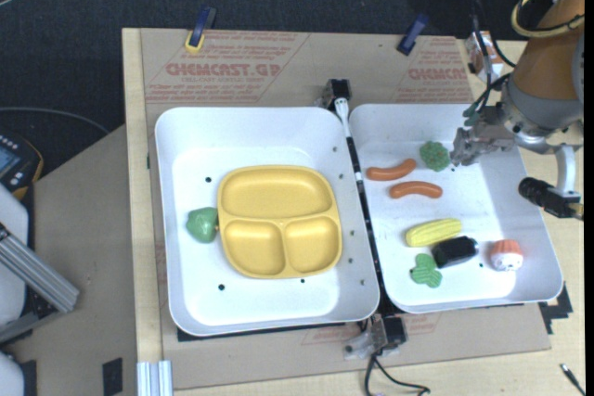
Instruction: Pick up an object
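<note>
My gripper (461,153) hangs low over the far part of the right bin (520,287), just right of a green broccoli piece (432,155) and close to touching it. Two orange sausages lie left of centre in that bin, one (390,170) behind the other (415,191). Nearer the front are a yellow corn cob (432,232), a black block (454,251), a small green piece (426,272) and an orange-and-white piece (505,255).
The left bin (176,199) holds a yellow divided plate (278,220) and a green leafy piece (201,224) at its left side. A black clip (339,93) sits where the bins meet at the back.
</note>
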{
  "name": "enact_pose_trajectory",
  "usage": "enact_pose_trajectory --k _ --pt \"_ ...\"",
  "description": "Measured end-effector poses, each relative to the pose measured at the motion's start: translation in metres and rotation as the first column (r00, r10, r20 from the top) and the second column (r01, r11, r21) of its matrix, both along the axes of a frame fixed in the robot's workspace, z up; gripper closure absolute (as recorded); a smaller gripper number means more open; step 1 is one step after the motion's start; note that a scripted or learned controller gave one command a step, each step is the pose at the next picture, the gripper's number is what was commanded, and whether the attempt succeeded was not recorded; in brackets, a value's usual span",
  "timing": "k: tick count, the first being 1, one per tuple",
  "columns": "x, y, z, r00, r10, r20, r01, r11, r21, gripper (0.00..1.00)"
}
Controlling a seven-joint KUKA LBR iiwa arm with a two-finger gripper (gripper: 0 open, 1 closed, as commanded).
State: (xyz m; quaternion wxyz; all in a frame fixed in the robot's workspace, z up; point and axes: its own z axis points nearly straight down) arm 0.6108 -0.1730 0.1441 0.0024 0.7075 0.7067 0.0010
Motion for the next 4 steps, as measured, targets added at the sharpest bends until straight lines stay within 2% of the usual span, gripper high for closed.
enact_pose_trajectory --k 1,2,3,4 --pt "0.003 -0.005 0.064 1.0 0.002 0.005 -0.002 1.0 -0.002 1.0" --pt "0.004 -0.005 0.082 1.0 0.002 0.001 -0.002 1.0 0.0 1.0" --pt "0.003 0.043 0.091 1.0 0.006 -0.005 -0.006 1.0 0.004 1.0" --pt "-0.004 0.095 0.075 1.0 0.006 -0.008 -0.006 1.0 0.004 1.0"
